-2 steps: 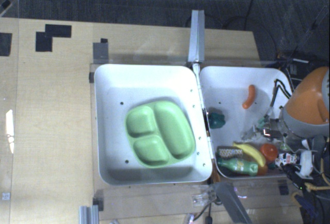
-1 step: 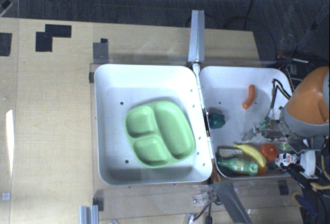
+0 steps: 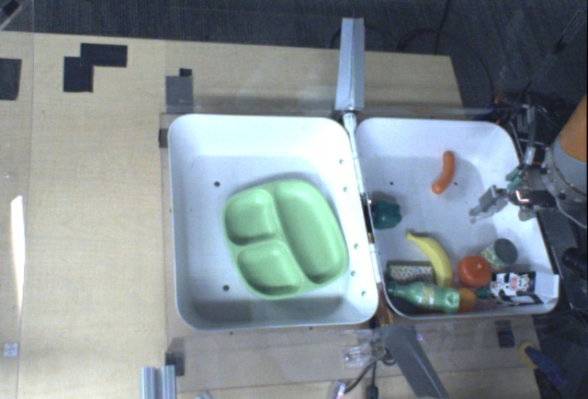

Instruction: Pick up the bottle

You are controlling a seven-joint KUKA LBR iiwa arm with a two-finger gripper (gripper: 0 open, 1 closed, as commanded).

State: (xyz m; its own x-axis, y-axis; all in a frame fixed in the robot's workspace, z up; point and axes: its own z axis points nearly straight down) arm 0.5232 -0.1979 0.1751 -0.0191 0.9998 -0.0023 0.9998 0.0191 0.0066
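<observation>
The bottle (image 3: 424, 297) is green with an orange cap and lies on its side along the front wall of the right bin (image 3: 404, 144). A banana (image 3: 432, 256) and a dark patterned packet (image 3: 410, 272) lie just behind it. My gripper (image 3: 505, 201) hovers over the right side of that bin, well behind and to the right of the bottle. Its fingers are spread, it is open, and nothing sits between them.
In the right bin also lie an orange sausage (image 3: 445, 172), a dark green lump (image 3: 384, 213), a red tomato (image 3: 474, 270), a grey round piece (image 3: 504, 252) and a black-and-white packet (image 3: 513, 285). The left bin (image 3: 197, 204) holds a green divided plate (image 3: 285, 236).
</observation>
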